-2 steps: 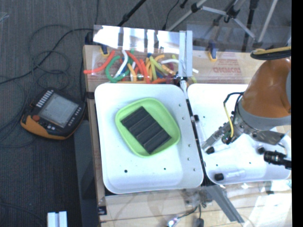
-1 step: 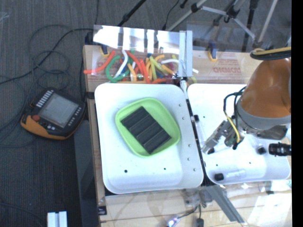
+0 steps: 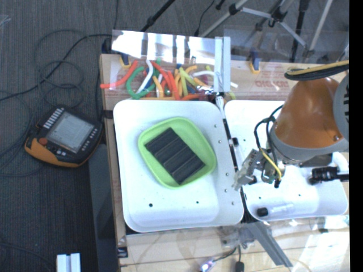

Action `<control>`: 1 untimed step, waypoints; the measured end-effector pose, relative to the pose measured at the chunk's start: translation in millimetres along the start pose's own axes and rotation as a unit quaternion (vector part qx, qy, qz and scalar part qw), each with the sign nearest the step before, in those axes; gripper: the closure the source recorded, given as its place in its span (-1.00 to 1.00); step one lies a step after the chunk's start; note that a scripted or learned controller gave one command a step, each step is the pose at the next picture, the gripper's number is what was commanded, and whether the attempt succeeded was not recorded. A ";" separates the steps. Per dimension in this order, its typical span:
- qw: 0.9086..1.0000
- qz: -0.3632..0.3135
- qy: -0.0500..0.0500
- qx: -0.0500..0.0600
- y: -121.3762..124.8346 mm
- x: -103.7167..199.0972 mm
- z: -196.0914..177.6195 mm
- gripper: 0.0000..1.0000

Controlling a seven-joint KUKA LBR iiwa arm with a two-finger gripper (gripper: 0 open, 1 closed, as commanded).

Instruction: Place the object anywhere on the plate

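Down on the wooden bench (image 3: 170, 248), two white bins sit side by side, the left bin (image 3: 170, 214) holding a green plate (image 3: 150, 137) with a dark ribbed block (image 3: 174, 154) lying on it. Coloured cables (image 3: 159, 79) tangle behind; a pendant (image 3: 63, 136) lies on grey carpet. The arm (image 3: 309, 120) leans over the right bin (image 3: 295, 200), its gripper (image 3: 252, 171) near the divide; whether it is clenched, I cannot tell.

A pendant (image 3: 63, 136) lies on the dark floor left of the bench; colored cables (image 3: 164, 79) tangle behind the bins, with tripod legs (image 3: 266, 10) beyond
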State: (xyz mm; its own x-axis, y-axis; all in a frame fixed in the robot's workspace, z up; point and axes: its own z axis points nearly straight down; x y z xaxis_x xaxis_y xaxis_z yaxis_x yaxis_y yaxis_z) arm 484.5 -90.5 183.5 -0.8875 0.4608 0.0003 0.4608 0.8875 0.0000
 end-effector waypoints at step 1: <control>1.000 -0.001 0.000 -0.002 2.5 -0.3 -8.9 1.00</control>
State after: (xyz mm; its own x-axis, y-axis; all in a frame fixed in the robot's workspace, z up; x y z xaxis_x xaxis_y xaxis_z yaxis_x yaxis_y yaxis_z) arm 485.9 -88.5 192.5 -0.8884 0.4592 0.0007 0.4592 0.8883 0.0036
